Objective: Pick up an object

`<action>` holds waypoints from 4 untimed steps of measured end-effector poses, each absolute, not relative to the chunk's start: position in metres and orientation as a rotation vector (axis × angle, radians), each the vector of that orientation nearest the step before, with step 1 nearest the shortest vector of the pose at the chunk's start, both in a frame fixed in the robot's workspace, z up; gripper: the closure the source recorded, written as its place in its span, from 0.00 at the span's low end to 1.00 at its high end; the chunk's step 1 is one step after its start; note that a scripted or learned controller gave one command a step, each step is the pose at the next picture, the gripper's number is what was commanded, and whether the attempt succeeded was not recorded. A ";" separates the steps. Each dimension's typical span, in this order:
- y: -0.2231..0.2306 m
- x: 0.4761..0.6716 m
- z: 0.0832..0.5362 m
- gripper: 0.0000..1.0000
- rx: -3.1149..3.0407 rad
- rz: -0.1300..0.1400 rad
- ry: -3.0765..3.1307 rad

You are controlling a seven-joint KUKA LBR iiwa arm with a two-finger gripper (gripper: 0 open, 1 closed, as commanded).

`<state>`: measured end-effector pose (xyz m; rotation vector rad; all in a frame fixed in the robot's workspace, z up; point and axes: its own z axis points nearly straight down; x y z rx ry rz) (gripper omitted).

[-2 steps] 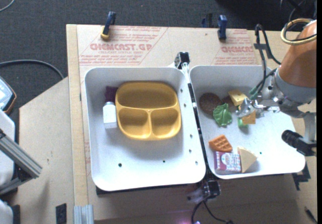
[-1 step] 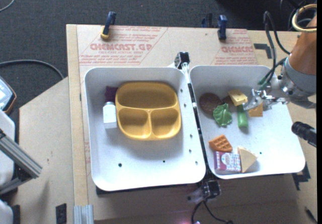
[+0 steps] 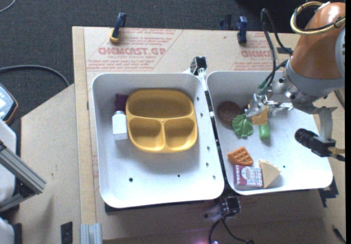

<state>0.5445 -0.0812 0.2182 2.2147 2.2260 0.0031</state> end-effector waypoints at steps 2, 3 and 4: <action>0.028 0.568 0.229 1.00 2.213 0.006 2.228; 0.062 0.576 0.216 1.00 2.216 0.002 2.225; 0.060 0.584 0.235 1.00 2.218 0.005 2.221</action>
